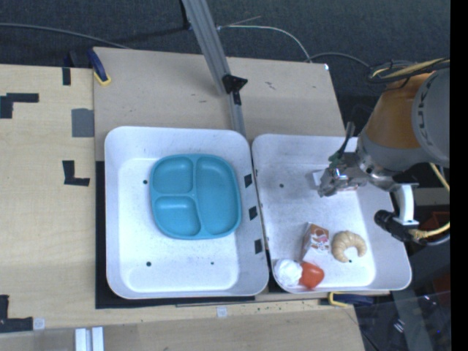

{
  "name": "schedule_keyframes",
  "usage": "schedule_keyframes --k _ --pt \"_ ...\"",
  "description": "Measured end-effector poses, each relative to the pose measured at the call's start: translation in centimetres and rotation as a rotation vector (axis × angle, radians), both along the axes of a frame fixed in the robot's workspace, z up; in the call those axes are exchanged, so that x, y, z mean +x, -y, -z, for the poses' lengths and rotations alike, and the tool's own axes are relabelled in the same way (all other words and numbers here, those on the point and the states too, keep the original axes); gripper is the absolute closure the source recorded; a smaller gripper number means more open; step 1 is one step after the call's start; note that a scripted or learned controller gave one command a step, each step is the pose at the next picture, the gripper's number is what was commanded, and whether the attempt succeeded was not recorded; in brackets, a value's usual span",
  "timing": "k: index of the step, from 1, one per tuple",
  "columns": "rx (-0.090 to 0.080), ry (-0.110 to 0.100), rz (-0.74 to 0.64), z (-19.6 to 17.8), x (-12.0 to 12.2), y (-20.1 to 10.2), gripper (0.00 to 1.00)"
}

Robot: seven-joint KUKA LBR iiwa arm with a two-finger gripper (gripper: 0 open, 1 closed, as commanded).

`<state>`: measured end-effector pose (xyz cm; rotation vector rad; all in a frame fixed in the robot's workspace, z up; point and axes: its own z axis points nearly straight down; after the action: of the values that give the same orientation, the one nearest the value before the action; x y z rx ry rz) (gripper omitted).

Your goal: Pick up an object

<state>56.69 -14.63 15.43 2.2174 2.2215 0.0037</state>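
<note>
The gripper (333,183), its jaws' state impossible to tell, hangs over the right bin (292,156), whose near edge holds a croissant (349,245), packet (316,238), tomato (311,275) and white lump (289,271).

A blue divided plate (196,197) with three compartments lies in the left white bin (121,269). A grey metal bar (210,42) slants down from the top edge toward the gap between the bins. Black tape marks (20,102) dot the wooden bench (44,218), and cables (281,34) trail across the dark floor.
</note>
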Motion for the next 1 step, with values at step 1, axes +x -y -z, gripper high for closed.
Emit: schedule_keyframes --k 1 --pt "0.0 -0.001 0.0 -4.44 -0.37 -0.5 1.0"
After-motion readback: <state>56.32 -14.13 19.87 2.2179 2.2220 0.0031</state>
